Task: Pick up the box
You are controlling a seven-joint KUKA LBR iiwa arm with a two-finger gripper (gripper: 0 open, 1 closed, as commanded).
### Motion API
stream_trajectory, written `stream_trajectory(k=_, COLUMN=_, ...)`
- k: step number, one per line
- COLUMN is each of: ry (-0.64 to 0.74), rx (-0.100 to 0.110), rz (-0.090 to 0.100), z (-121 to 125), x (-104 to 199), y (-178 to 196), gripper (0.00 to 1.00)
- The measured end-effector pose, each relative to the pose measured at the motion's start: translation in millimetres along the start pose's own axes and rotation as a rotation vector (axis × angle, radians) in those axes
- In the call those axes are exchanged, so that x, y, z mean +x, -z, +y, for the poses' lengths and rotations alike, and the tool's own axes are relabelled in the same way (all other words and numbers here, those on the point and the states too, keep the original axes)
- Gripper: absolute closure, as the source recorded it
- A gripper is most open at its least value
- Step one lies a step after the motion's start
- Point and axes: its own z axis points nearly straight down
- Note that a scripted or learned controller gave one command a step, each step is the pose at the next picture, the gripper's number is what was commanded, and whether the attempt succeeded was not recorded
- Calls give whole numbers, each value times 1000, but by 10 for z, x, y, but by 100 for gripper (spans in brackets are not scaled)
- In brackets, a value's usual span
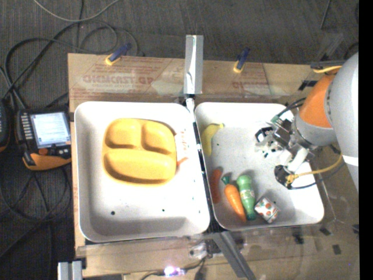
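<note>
White, with red and green patches on its faces, the little box (266, 209) is lying tilted on the floor of the right bin (303, 214), close to that bin's near wall. Just beside it on the left, a green bottle-shaped toy (246, 195) is standing on end along the bin floor, and an orange carrot (233, 198) is lying against that toy's other side. A reddish piece (216, 184) is resting further left, near the divider between the bins, and a yellow banana (209, 136) is sitting up by the far left corner of the same bin.

The hand (269, 142) is hanging over the far right part of the right bin, well apart from the box and holding nothing that I can see; its dark and white parts are too jumbled for me to tell how far its fingers are spread. The grey arm (315, 124) with its orange band is reaching in behind it, and a yellowish cable (317, 171) is looping beneath.

In the left bin (96, 214) a yellow divided tray (140, 150) is lying flat. Both bins are sitting on a brown tabletop (134, 77), and a small screen device (45, 130) is glowing on the floor off to the left.
</note>
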Motion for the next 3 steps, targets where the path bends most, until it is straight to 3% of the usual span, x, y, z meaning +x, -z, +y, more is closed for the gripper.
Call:
stream_trajectory(k=2, ry=-69, rx=-1, rz=3, z=-17, x=-28, y=1, gripper=0)
stream_trajectory(k=3, ry=16, rx=3, rz=-14, z=-194, x=573, y=-51, gripper=0)
